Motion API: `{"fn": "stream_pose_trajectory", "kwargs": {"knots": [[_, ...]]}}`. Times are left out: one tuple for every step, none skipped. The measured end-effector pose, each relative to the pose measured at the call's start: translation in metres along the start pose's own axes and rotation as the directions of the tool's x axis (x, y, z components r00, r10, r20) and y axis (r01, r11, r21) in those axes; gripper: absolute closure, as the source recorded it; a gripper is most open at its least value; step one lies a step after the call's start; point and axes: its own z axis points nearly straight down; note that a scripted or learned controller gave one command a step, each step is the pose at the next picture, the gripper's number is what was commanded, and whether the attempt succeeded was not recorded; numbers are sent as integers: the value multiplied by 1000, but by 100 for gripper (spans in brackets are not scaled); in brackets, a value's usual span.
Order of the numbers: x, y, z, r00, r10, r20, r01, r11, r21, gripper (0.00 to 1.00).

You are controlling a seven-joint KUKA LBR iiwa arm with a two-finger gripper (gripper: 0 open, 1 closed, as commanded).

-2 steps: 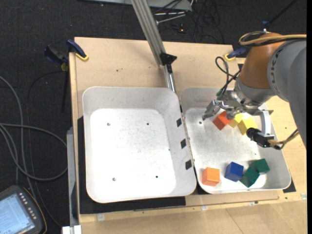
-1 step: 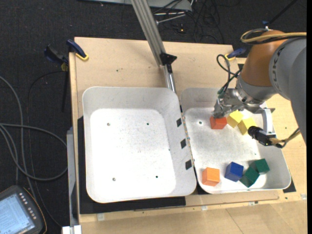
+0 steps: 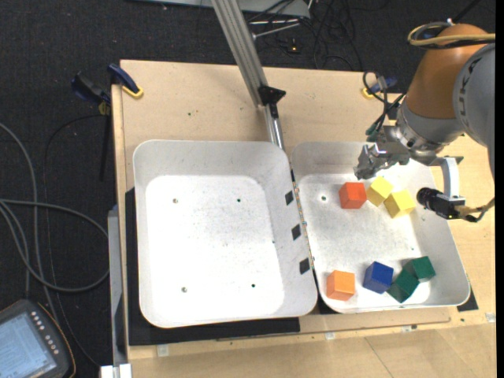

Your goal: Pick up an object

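A pale wooden tabletop carries two shallow white bins with rounded corners. The left bin has a speckled, matte floor. The right bin holds small blocks with hard, flat faces. A red-orange cube lies toward its far end, with a yellow block just to its right and a second yellow block touching that one. Along the near edge sit an orange cube, a blue cube and two dark green blocks pressed together, their outlines hard to separate.

The grey arm, smooth and rounded with an orange band, reaches in from the right. Its pincer hangs over the far part of the right bin, just beyond the red-orange cube. The pincer is a dark, blurred cluster of metal, and I cannot tell how it is set.
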Motion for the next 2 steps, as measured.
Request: {"fn": "stream_pose_trajectory", "kwargs": {"knots": [[0, 2, -54, 1000, -1, 0, 1, 1000, -2, 100], [0, 3, -72, 1000, -1, -1, 1, 1000, 3, 100]]}}
